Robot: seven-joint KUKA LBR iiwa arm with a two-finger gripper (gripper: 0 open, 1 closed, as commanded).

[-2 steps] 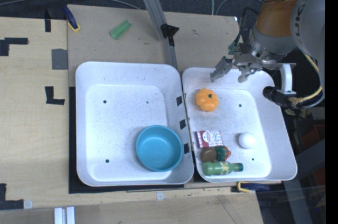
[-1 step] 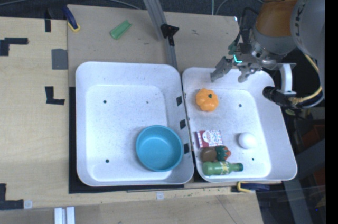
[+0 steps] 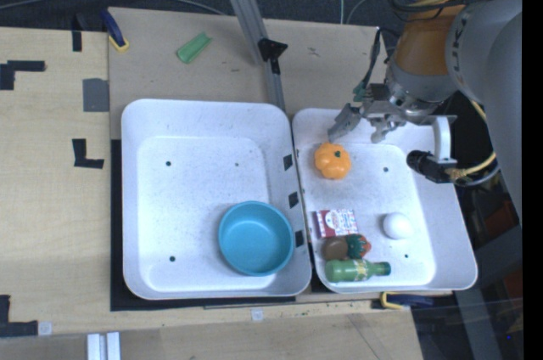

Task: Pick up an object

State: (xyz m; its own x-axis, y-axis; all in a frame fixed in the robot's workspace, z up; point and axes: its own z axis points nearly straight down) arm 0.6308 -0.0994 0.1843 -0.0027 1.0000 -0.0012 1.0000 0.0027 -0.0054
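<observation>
My gripper (image 3: 363, 126) hangs over the far end of the right bin (image 3: 441, 252), its fingers spread and nothing between them. Just in front of it and slightly left lies a small orange pumpkin (image 3: 333, 160), apart from the fingertips. Nearer the bin's front are a white egg (image 3: 395, 225), a red and white carton (image 3: 337, 222), a brown and red item (image 3: 348, 247) and a green bottle (image 3: 358, 269) lying on its side. A blue bowl (image 3: 254, 237) sits in the left bin (image 3: 170, 137) at its front right.
A slanted metal pole (image 3: 246, 2) crosses the bench behind the bins and ends at a black clamp near their shared corner. A green block (image 3: 193, 47) lies on the bench at the back left. Cables run behind the arm.
</observation>
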